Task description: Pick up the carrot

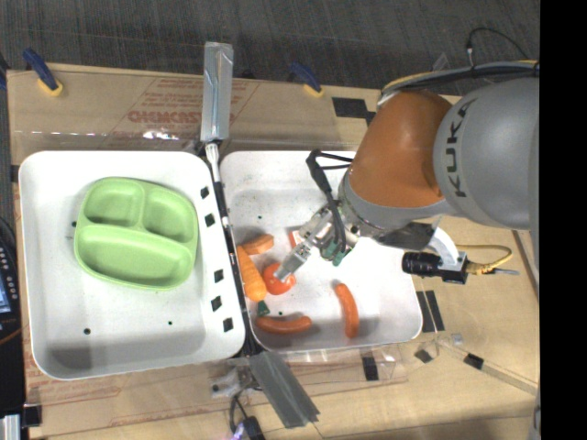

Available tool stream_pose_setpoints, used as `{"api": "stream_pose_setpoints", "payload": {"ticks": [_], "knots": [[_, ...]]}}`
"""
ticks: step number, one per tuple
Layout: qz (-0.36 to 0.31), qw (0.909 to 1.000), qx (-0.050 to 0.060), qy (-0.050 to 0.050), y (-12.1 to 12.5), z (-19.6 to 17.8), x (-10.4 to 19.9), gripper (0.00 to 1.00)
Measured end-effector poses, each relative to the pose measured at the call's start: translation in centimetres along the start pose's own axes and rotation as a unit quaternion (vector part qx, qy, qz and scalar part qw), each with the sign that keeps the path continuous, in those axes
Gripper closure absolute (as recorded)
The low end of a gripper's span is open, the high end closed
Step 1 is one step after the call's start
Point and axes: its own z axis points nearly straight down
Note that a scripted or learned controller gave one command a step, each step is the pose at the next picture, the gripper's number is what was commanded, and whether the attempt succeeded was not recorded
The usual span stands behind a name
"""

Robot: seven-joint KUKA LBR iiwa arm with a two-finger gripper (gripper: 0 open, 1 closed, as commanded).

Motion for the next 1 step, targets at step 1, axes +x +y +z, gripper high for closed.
{"api": "stream_pose_setpoints", "payload": {"ticks": [1], "knots": [[-0.239,0.9710,-0.001,-0.001,3.47,-2.83,-3.26,0.00]]}}
